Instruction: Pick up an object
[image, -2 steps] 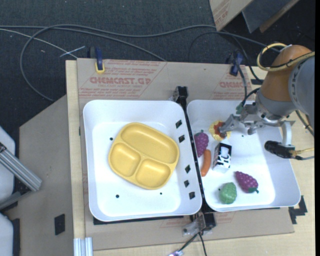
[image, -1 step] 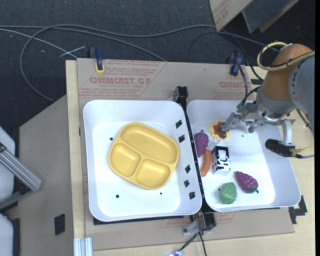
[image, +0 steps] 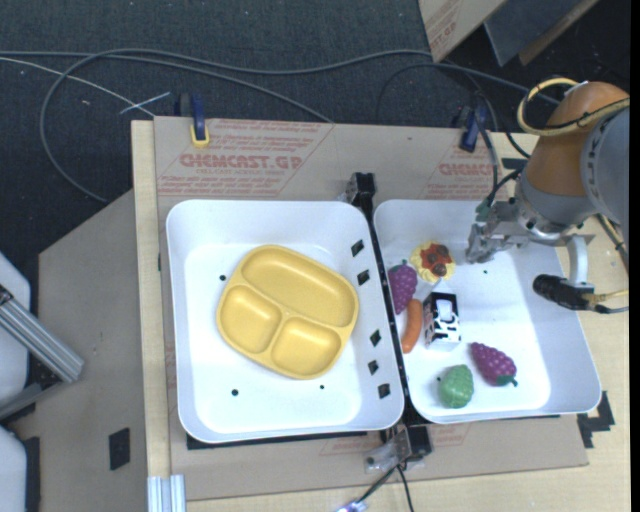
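Hovering over the right bin (image: 560, 345), the arm (image: 575, 150) brings its tool (image: 484, 243) low near the bin's far edge; whether the tool is spread or pressed together cannot be told. The nearest pick looks to be the red-and-yellow toy (image: 435, 261), just beside the tool at about 8 o'clock. Farther at 7 o'clock lie purple grapes (image: 402, 286), a carrot (image: 411, 326) with its long axis running 12 to 6, and a black-and-white block (image: 442, 319). More grapes (image: 493, 362) and a green toy (image: 455, 386) sit nearer the front. The left bin (image: 190, 330) holds a yellow tray (image: 288, 311).
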